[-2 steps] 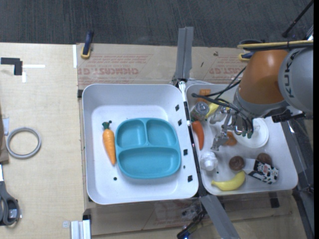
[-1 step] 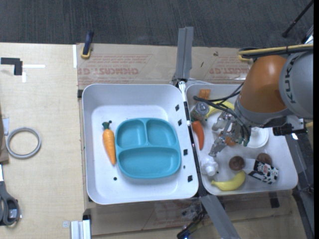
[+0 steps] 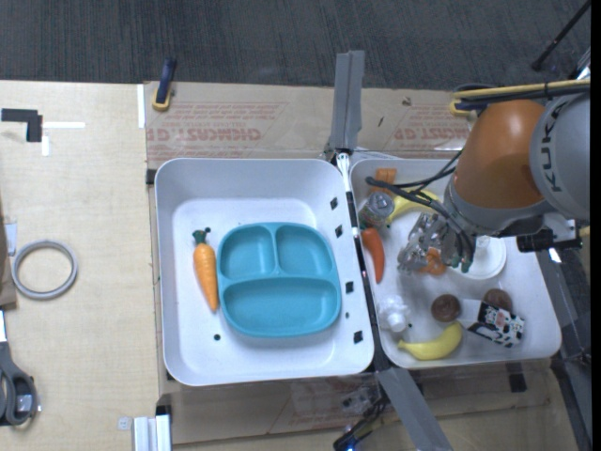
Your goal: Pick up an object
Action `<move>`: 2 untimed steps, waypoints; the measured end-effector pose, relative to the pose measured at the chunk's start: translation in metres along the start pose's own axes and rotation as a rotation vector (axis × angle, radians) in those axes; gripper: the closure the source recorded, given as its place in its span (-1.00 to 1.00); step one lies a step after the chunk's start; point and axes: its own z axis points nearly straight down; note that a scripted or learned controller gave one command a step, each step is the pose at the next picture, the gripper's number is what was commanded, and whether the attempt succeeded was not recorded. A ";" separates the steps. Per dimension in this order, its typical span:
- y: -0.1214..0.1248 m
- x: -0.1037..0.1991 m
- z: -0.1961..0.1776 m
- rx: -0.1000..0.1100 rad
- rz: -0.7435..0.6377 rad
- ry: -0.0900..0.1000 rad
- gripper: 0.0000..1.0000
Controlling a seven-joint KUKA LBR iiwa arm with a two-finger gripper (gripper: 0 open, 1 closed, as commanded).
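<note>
While you scan from the left, note the bench [image 3: 75, 158] carries a grey tape ring [image 3: 42, 269] and scissors [image 3: 16, 395], both well apart from the bins and no concern. Left bin [image 3: 174, 346]: a toy carrot [image 3: 205, 269] lies just beside the left edge of a blue divided tray [image 3: 279, 280], touching or nearly so. Nothing there is in reach of the arm right now.

Right bin [image 3: 540, 341]: crowded. You have a red-orange pepper-like piece [image 3: 374, 252] against the left wall, a yellow item [image 3: 408, 205] near the top, a small white lump [image 3: 394, 316], a banana [image 3: 434, 343] at the front, a brown round piece [image 3: 445, 305], a black-and-white cow-patterned thing [image 3: 498, 322] and a white dish [image 3: 488, 259].

The gripper [image 3: 430, 247] hangs low over the middle of that bin, with something small and orange right at its tip. I can't tell whether that is a bin object or a part of the tool, nor how wide the fingers stand or whether they have hold of anything. Treat the grasp as unconfirmed.

Risks, as I judge them: clutter means the fingers could land on two items at once or wedge one against the dish rim. A small rounded target may squirt sideways on closing. A lift could come up empty. The wrist bulk [image 3: 502, 163] hides much of the bin's upper part, so you won't see a collision there.
</note>
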 end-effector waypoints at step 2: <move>0.053 -0.053 -0.090 0.000 0.108 0.003 1.00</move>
